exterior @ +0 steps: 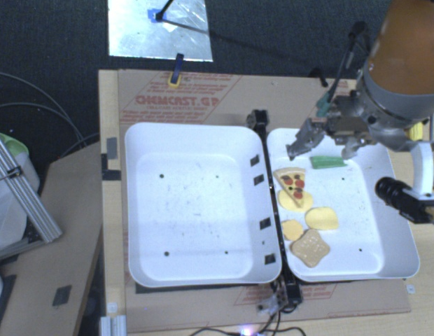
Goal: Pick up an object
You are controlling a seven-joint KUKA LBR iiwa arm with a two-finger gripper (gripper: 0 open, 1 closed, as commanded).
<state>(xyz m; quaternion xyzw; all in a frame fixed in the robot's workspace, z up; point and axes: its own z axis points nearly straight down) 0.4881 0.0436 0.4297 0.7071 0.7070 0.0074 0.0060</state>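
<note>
The arm (406,47) enters at the upper right of the frame and is cut off by the top and right edges, its orange band filling the corner; its bulk hides the far right corner of the right bin (364,257); the gripper (322,140) hangs over that bin's upper part, fingers spread apart with nothing between them, one finger (301,142) reaching toward the divider and the other nearer a green strip (327,162); the strip lies flat just below the gripper, apart from it; lower in the same bin sit a pizza slice (292,183), a pale yellow chip (321,218), a small yellow round piece (292,229) and a tan cracker (310,248), clustered near the left wall, well below the fingers; the left bin (196,208) shows only small dark specks, too tiny to identify.
</note>
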